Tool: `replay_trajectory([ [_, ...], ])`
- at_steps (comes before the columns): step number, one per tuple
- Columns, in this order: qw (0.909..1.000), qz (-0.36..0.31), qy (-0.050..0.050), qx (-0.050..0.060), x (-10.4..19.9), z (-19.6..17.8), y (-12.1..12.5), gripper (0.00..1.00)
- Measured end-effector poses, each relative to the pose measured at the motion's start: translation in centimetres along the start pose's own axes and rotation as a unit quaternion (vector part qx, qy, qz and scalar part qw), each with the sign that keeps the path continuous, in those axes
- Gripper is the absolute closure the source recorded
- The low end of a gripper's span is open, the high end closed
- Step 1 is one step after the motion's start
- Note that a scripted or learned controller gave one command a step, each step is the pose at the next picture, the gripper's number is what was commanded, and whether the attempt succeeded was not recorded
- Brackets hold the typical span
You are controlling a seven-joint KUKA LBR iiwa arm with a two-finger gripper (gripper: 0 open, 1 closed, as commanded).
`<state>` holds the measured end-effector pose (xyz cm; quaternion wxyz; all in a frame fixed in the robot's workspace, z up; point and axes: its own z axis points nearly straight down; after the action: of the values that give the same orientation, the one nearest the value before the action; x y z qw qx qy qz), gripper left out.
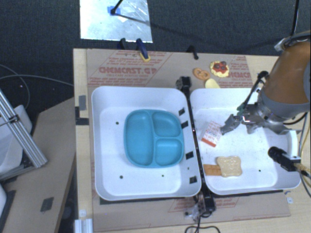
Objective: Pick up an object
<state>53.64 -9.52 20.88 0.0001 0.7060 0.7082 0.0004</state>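
Gripper [229, 126] above the right bin [262, 181]; whether it grips cannot be told. Packet [211, 133] lies just left of it; toast [229, 166] lies below, apart.

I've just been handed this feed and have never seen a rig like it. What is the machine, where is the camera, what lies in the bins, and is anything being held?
The camera is fixed above the bench, looking down at a slant. The grey and orange shape at the right is a robot arm; its gripper hovers over the right bin. I see nothing between its fingers. In that bin lie a small white and red packet, a toy toast slice and a small brown piece touching it. The left bin holds a blue divided plate. Behind the bins, on cardboard, sit three more toy foods.
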Motion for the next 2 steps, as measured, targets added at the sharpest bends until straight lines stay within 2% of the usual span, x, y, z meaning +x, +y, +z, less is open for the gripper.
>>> replay_trajectory([
  [1,1.0,0.003,-0.001,-0.004,-6.4,12.7,-1.3,0.0],
  [2,1.0,0.001,-0.001,-0.005,-11.2,12.0,0.9,0.0],
])
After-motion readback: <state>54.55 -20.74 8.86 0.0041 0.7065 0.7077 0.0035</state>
